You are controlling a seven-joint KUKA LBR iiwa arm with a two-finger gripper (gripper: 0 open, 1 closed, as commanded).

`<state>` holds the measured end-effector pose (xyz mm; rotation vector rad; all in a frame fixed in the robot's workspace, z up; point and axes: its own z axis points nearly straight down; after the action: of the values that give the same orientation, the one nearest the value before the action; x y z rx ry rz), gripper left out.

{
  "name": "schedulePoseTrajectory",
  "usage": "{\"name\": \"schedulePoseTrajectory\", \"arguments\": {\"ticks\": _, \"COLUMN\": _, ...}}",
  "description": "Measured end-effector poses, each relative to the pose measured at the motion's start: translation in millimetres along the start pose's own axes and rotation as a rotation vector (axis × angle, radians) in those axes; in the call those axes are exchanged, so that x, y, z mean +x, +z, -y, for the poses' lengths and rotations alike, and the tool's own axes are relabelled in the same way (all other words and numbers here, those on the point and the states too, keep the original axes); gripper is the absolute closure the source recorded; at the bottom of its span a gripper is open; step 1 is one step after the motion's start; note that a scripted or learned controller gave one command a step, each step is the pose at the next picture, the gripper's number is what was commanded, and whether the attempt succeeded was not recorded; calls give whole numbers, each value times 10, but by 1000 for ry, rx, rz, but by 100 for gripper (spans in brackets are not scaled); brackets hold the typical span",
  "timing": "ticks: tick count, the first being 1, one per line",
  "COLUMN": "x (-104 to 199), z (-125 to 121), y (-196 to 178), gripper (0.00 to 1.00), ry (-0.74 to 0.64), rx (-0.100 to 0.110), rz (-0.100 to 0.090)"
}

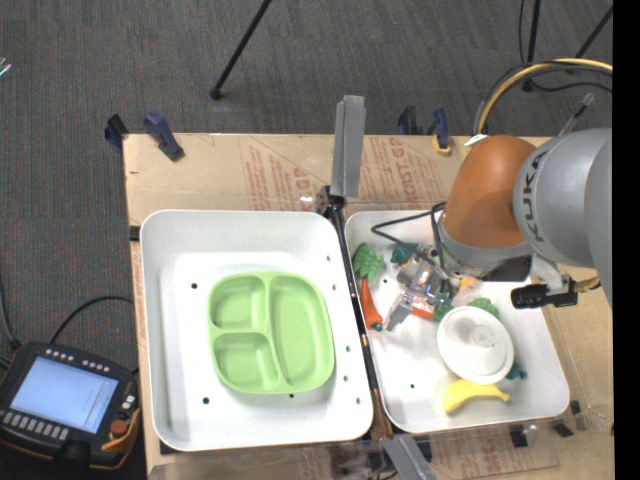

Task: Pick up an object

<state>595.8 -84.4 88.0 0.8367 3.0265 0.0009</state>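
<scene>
My gripper [408, 296] is low in the right bin [535, 393], near its left side, among several small toys. An orange carrot [370, 306] lies just left of it, by the bin's left wall. A green broccoli [367, 261] sits up and to the left of the gripper. A teal piece [403, 255] lies just above it. To the lower right a white bowl [476, 345] stands upside down, with a yellow banana [474, 396] in front of it. Orange [447, 311] and green [486, 307] toys show partly beside the wrist.
The left bin [165, 268] holds a green divided plate [270, 331]. A grey post [348, 153] stands at the back between the bins. A teach pendant [65, 400] lies on the floor at the lower left. The arm's orange band [485, 203] hangs over the right bin's back.
</scene>
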Motion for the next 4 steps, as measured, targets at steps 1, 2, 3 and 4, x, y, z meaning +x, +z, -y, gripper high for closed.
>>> {"name": "schedulePoseTrajectory", "arguments": {"ticks": 1, "x": 28, "z": -22, "y": 4, "gripper": 0, "ry": 75, "rx": 0, "rz": -2}}
{"name": "schedulePoseTrajectory", "arguments": {"ticks": 2, "x": 135, "z": 42, "y": 11, "gripper": 0, "ry": 187, "rx": 1, "rz": -5}}
{"name": "schedulePoseTrajectory", "arguments": {"ticks": 3, "x": 306, "z": 142, "y": 10, "gripper": 0, "ry": 227, "rx": 2, "rz": -4}}
{"name": "schedulePoseTrajectory", "arguments": {"ticks": 4, "x": -118, "z": -54, "y": 4, "gripper": 0, "ry": 228, "rx": 0, "rz": -1}}
